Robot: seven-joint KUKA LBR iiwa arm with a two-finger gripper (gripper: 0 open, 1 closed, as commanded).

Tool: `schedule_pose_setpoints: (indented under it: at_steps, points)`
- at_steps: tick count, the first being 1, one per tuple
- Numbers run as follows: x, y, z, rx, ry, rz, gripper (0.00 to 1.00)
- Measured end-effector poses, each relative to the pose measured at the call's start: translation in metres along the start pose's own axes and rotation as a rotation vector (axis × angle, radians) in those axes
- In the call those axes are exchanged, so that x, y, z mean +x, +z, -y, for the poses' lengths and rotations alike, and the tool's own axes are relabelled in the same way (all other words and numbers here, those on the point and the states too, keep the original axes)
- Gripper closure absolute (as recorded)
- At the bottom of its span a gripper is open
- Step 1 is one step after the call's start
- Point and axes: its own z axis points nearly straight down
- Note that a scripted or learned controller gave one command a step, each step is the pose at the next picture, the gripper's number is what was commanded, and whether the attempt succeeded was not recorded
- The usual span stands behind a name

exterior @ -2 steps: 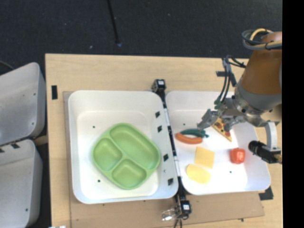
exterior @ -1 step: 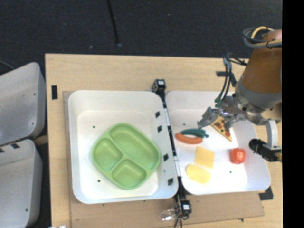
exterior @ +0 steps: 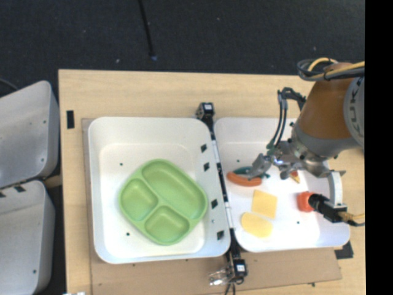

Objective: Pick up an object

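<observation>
The orange carrot-shaped toy (exterior: pixel 244 178), with a green patch on its top, lay in the right bin (exterior: pixel 245 134), just beside the divider (exterior: pixel 216 165) between the bins. The gripper (exterior: pixel 265 163) stood at the toy's right end, directly above or touching it; contact could not be confirmed. How far the pincer was parted could not be told, and nothing was seen in its hold.

Right of the toy and nearer the camera lay a yellow square block (exterior: pixel 264 203). Below that lay a pale yellow rounded piece (exterior: pixel 256 225). Further right sat a small red-orange piece (exterior: pixel 304 200). The left bin (exterior: pixel 98 226), beyond the divider, held a green divided plate (exterior: pixel 163 200).

Risk, as judged: the gripper sat over the toy's end, not its middle. A closure there could squeeze the tapered end out sideways. The toy could then slide against the divider, leaving little room for a grasp.
</observation>
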Motion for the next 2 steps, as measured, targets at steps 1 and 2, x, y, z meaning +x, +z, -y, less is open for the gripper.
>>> schedule_pose_setpoints:
  at_steps: [1,2]
  points:
    - [-0.01,0.047,0.003,-0.002,0.001,0.0,0.0]
    - [-0.012,0.092,0.004,-0.003,0.001,0.0,0.0]
